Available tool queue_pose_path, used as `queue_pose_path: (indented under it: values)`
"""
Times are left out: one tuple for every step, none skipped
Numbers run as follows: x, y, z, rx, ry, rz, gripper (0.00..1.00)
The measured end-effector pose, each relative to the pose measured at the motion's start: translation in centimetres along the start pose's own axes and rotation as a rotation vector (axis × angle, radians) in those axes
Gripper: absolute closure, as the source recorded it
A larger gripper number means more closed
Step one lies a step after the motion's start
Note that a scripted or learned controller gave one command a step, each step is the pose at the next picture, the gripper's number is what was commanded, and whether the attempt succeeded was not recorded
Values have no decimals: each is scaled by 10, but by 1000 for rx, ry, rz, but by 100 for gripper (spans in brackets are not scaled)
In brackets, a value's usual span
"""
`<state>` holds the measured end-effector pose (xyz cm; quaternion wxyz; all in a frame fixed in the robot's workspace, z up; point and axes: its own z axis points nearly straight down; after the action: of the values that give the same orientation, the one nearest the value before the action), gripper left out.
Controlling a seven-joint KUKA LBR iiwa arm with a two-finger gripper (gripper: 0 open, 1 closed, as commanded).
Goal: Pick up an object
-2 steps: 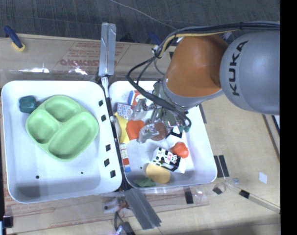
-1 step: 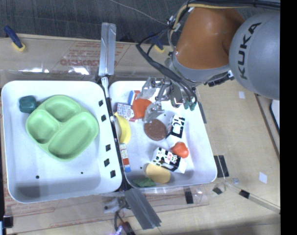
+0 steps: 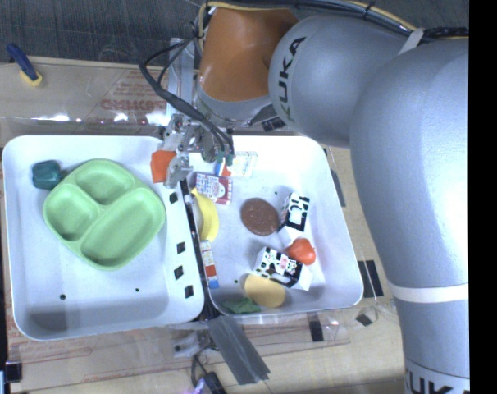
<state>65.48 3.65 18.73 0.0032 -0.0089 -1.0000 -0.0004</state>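
We see the gripper point(image 3: 185, 150) hanging low at the upper middle of the frame, right over the ridge where the left bin point(image 3: 27, 302) and the right bin point(image 3: 335, 187) meet, and we cannot tell whether its jaws stand wide or narrow, since the wrist hardware hides them from above. The main risk, as we judge it, is that the tool comes down on the shared bin walls instead of on an object, or closes on nothing between the two bins. A second risk is crowding: the orange block point(image 3: 161, 167) lies just beside the tool on its left, the small red-and-white carton point(image 3: 213, 188) sits just below and to its right, and the banana point(image 3: 205, 215) lies lower along the ridge, so a closing grasp could nudge one thing while catching only the edge of another. Nothing is visibly between the jaws. The nearest candidates are the orange block and the carton, both close beside the tool rather than squarely beneath it. The green divided plate point(image 3: 105, 212) lies well apart at the left.
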Motion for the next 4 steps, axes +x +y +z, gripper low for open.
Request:
queue_pose_path:
  values:
    - [24,-80,-109,3,-17,22,100]
    - [24,-77,-116,3,-13,16,100]
    - [91,-67,-93,1,-6,115,100]
    - [89,-67,-104,2,-9,112,100]
